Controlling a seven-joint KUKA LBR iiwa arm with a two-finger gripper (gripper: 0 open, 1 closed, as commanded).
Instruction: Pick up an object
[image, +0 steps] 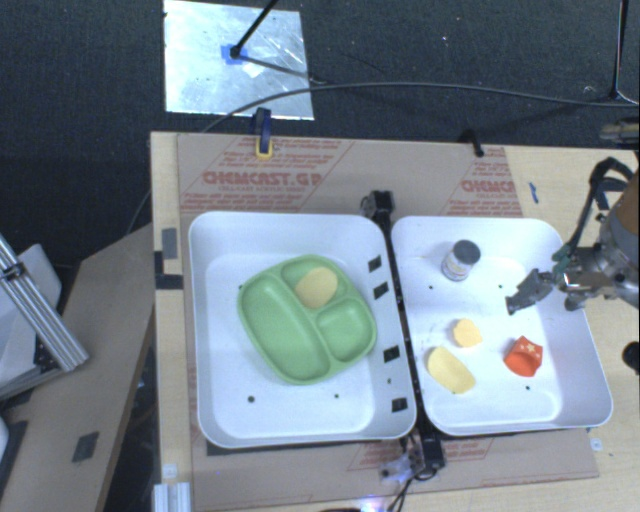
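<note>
— Since our two-finger gripper (524, 296) hangs over the right white bin (575, 405) near its right wall, which object lies closest?

— We'd say the small orange-red crumpled plastic piece (523, 356), just below the fingertips in the camera view and nothing between them. We'd pick that one.

— And the pale yellow round chunk (466, 333)?

— Down and to the left, a little farther. The small metal can (460, 260) stands up and left.

— Are our fingers spread or closed?

— We cannot tell; the dark tip is too blurred, though nothing seems held.
</note>
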